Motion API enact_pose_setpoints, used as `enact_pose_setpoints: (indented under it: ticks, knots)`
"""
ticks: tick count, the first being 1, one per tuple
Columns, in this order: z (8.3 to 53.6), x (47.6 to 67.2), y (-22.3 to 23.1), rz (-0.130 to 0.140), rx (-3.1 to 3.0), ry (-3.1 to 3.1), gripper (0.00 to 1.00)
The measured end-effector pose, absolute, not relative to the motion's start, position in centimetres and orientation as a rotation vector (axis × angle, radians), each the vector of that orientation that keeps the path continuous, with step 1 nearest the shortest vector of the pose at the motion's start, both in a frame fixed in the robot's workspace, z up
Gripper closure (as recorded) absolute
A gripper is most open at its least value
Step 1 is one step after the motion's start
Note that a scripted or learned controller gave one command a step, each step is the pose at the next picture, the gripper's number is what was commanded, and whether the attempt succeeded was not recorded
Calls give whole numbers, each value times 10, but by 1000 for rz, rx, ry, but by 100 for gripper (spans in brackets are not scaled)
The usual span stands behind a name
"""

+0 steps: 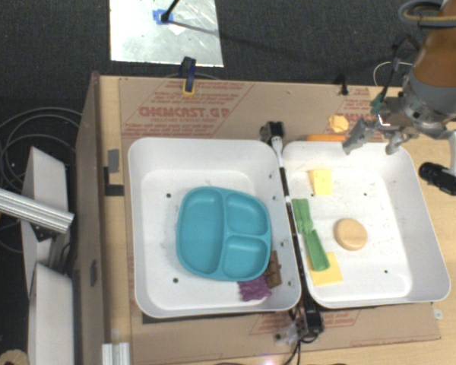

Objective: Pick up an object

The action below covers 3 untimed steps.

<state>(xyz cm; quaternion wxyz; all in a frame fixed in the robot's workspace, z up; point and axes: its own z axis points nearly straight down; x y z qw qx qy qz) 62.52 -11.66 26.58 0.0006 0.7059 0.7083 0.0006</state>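
Note:
The right bin (422, 204) holds a small yellow block (320, 181), a long green piece (309, 234), a round tan piece (351, 233) and a flat yellow slice (328, 271). My gripper (375, 140) hangs over the bin's far rim, well above these objects and behind them. Its two grey fingers (355, 139) stand spread apart, open, with nothing between them. An orange stick (325, 137) lies just outside the far rim, left of the gripper.
The left bin (148, 204) holds a teal divided plate (224, 233), with a purple lump (252, 289) and a brown piece (273, 271) at its near right corner. A black clamp (272, 131) sits where the bins meet. A yellowish item (339, 122) lies on the cardboard behind.

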Motion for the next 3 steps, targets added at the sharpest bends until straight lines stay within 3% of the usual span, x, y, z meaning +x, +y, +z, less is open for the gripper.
enact_pose_setpoints:
  ticks: [1,2,3]
  knots:
    - [183,670,-95,1,2213,2229,0]
    - [93,596,-97,-1,2218,2222,0]
    - [86,657,-98,7,2211,2223,0]
